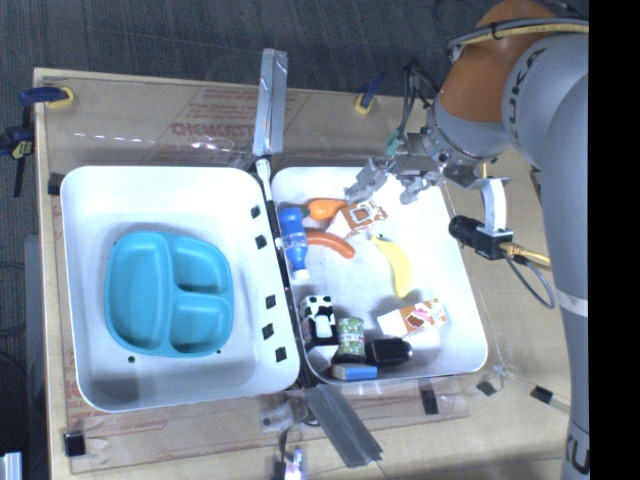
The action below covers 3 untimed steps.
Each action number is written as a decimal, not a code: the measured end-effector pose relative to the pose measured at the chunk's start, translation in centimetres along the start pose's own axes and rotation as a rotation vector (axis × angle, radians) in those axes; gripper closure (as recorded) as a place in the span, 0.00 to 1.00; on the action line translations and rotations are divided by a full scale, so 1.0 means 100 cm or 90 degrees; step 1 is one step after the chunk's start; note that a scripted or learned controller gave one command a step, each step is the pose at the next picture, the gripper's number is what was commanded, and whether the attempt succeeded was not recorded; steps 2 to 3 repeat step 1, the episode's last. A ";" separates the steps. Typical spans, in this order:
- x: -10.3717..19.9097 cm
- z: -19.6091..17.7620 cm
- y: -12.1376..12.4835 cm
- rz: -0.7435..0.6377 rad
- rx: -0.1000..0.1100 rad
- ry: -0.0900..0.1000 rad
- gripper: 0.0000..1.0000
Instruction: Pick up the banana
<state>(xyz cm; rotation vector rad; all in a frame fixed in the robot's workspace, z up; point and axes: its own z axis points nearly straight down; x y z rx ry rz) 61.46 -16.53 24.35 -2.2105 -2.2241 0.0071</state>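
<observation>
- Found the banana (pixel 397 265) lying flat in the right bin (pixel 455 268), about mid-bin towards the arm's side, its length running roughly from the far end to the near end.
- Noted bare white floor along both of its long sides. Saw a small printed box (pixel 364 216) just off its far tip and a pink-and-white carton (pixel 421 317) just past its near tip.
- Judged the step in hand to be the approach, with nothing yet lifted.
- Judged it best to close across the banana's narrow width near the middle of its curve, coming straight down. Judged the ends worth avoiding, given the box and carton there.
- Saw the gripper (pixel 388 181) hovering over the far rim of the right bin, well short of the banana and nearer the printed box.
- Could not tell whether the gripper was spread or pressed together. Saw nothing pinched in it.
- Saw the grey arm reaching in from the right, the orange band (pixel 490 48) above the wrist, the wrist angled down and leftward.
</observation>
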 end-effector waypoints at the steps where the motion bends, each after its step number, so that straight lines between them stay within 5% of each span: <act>1: -0.046 0.081 -0.041 -0.004 0.000 0.000 0.00; 3: -0.046 0.081 -0.041 -0.004 0.000 0.000 0.00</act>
